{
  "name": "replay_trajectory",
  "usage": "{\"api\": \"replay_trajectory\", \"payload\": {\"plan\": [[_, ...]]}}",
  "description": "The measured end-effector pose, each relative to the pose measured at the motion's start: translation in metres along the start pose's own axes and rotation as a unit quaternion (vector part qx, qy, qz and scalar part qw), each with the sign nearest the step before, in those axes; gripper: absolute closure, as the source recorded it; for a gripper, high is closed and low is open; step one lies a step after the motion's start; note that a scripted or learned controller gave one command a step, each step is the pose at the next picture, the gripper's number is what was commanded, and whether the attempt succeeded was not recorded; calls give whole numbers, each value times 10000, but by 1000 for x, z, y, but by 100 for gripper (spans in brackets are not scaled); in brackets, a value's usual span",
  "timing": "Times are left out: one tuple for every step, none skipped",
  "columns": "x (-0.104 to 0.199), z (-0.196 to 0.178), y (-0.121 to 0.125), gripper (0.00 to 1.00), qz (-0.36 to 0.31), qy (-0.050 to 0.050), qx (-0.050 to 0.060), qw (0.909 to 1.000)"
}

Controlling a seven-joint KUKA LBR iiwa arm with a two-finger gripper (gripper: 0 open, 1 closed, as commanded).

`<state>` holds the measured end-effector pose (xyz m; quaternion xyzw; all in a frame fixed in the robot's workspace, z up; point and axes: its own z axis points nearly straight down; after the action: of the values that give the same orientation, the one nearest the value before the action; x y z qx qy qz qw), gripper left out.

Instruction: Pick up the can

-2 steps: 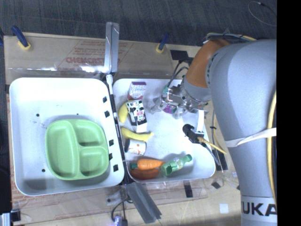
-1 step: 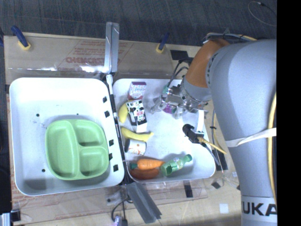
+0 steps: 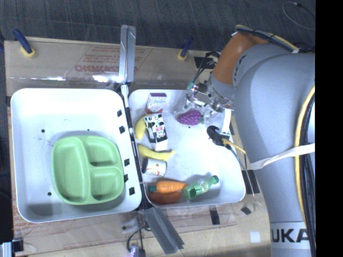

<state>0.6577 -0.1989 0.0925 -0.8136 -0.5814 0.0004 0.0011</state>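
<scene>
While fingers (image 3: 194,101) hover, cylindrical can (image 3: 155,167) lies.

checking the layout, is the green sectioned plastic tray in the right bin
No, the green sectioned plastic tray lies in the left white bin, while the food items sit in the right white bin.

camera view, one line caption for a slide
KUKA arm's gripper hovers by purple grapes in the right bin; a green tray sits in the left bin.
</scene>
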Motion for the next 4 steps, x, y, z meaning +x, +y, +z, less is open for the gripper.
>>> {"api": "replay_trajectory", "payload": {"plan": [[3, -10, 0, 100, -48, 1, 18, 10000], [3, -10, 0, 0, -49, 2, 18, 10000], [18, 2, -108, 0, 810, -4, 19, 9967], [32, 1, -12, 0, 636, -2, 4, 9980]]}}
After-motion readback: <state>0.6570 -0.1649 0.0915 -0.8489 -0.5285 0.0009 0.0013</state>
